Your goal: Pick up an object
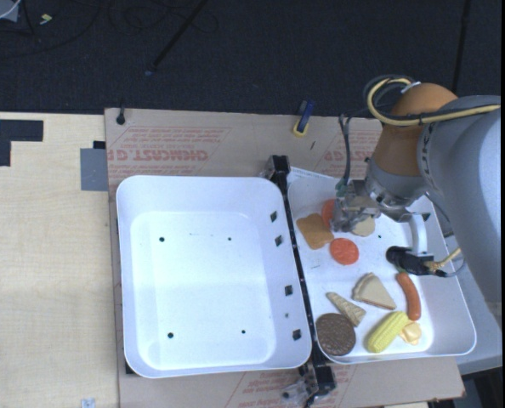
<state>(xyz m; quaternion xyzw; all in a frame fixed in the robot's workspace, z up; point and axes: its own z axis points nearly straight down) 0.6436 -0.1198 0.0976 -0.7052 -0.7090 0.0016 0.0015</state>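
Observation:
My gripper [351,218] is low in the upper part of the right bin [456,334], reaching in from the right. Beside it lie a tan bread-like piece [314,230], a red item [328,208] partly hidden behind the gripper, a pale beige piece [365,226] just right of it, and a red-orange round slice [344,251] just below. Nothing is visibly held between the fingers.
Lower in the right bin lie a tan wedge [374,291], a small cone-like wedge [346,306], a brown round patty [336,333], a yellow corn cob [387,331] and an orange-red sausage [409,295]. The left bin [133,228] sits beside it, with a black divider [292,253] between them.

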